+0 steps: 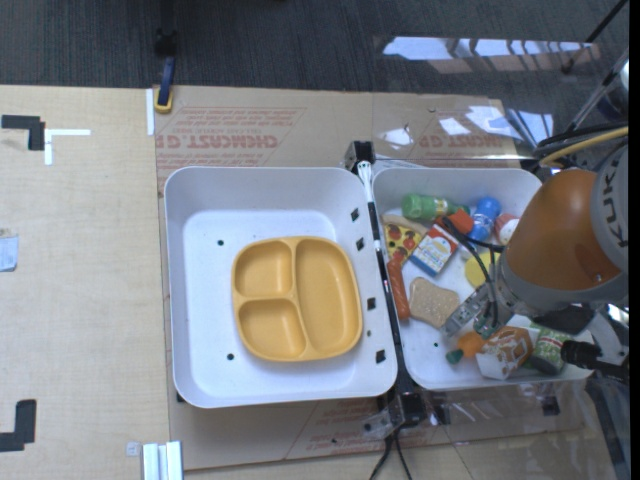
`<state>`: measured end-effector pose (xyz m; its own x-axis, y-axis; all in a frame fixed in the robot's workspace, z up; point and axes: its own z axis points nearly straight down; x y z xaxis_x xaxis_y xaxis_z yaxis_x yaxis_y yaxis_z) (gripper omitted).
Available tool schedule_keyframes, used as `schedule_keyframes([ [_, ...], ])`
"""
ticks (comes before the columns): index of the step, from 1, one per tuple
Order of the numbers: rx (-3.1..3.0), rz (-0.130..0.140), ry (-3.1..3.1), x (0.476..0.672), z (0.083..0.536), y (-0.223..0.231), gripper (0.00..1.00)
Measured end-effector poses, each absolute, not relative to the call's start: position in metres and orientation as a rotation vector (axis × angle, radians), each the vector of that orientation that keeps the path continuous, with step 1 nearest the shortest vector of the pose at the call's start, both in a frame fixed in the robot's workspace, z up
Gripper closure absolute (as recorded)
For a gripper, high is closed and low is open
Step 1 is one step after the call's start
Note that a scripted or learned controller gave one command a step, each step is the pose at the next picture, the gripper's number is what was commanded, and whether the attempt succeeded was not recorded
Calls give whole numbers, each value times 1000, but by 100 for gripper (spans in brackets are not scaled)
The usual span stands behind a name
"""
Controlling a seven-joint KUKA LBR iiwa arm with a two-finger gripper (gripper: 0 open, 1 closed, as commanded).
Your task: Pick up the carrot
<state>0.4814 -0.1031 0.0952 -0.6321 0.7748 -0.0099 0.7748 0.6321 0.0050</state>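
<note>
Well, from where I stand the whole job hangs on one small gap: the carrot (468, 346) lies just beside the gripper (476, 316), on the side toward the near wall of the right-hand bin (440, 376). It sits slightly toward the divider between the two bins rather than squarely under the tool. It is a short orange stub on the bin floor, close to that near wall. What looks like its green top is at the lower-left end, so I judge its long axis to run on a slant, with the leafy end toward the near-left corner and the orange end up and to the right, toward the arm (560, 233). At this size I would not swear to which end is which. A white packet (505, 353) lies right against the carrot on the arm's side, and a slice of toast (433, 303) lies close by on the far-left side. Whether the gripper is spread or closed I cannot tell from this angle, since the orange wrist hides much of it, and I see nothing held in it. My guess is that the next move needs a short shift toward the near wall and a grip set across that slant, clear of the packet.
</note>
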Motion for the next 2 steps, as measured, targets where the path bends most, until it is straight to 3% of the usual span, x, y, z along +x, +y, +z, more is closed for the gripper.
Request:
schedule_keyframes([
  [1,1902,-1,2498,479,191,-66,100],
  [2,1902,-1,2498,479,191,-66,0],
])
